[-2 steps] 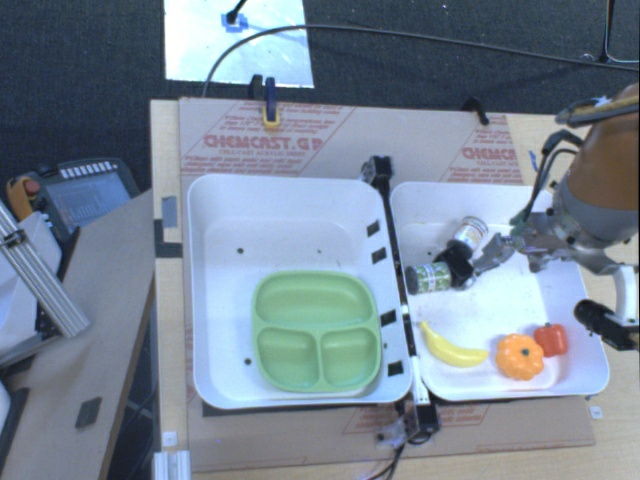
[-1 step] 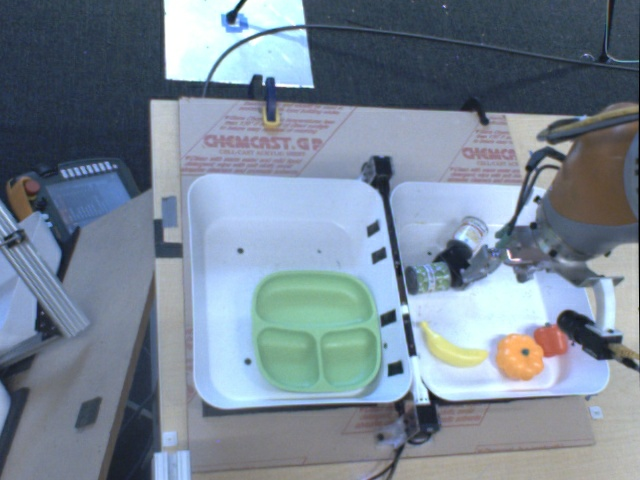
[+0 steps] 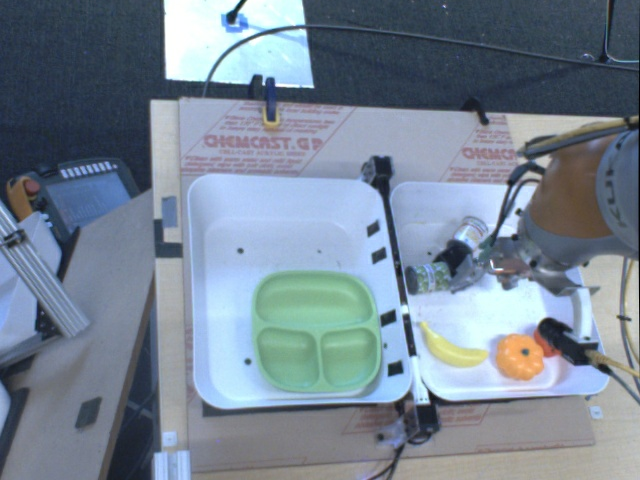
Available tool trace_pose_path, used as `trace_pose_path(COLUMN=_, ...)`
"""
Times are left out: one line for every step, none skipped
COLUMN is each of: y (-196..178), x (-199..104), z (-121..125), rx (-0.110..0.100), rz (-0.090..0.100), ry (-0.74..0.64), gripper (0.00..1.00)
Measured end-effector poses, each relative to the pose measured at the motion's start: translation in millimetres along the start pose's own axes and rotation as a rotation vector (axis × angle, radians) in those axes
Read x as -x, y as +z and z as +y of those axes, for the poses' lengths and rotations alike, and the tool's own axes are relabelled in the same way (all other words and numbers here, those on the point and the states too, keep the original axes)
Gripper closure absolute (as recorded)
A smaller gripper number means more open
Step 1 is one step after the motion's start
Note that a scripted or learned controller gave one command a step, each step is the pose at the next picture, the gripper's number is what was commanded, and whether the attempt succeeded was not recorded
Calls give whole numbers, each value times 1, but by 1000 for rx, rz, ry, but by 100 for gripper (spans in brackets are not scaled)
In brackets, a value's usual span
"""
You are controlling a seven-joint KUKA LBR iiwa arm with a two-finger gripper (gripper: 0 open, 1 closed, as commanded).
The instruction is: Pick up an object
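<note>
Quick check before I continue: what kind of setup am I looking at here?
Most likely a robotics lab pick-test bench, not a kitchen: two white bins clamped side by side on a board, toy items like a banana, and a teach pendant on the side table.

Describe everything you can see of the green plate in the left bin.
The green plate is a pale green tray with rounded corners that looks like plastic, split into one wide compartment at the far side and two smaller ones at the near side. It lies flat, face up, on the floor of the left bin, toward its near right corner.
</note>
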State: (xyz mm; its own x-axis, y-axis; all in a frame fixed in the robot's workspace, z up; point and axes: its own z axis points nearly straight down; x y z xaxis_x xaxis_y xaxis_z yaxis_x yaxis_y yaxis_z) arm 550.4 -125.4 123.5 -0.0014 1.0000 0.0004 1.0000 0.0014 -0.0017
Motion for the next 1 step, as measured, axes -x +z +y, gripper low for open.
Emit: trace_pose_path(y=41, x=0, z=0, rx=-1, rz=0, ry=0, gripper=0)
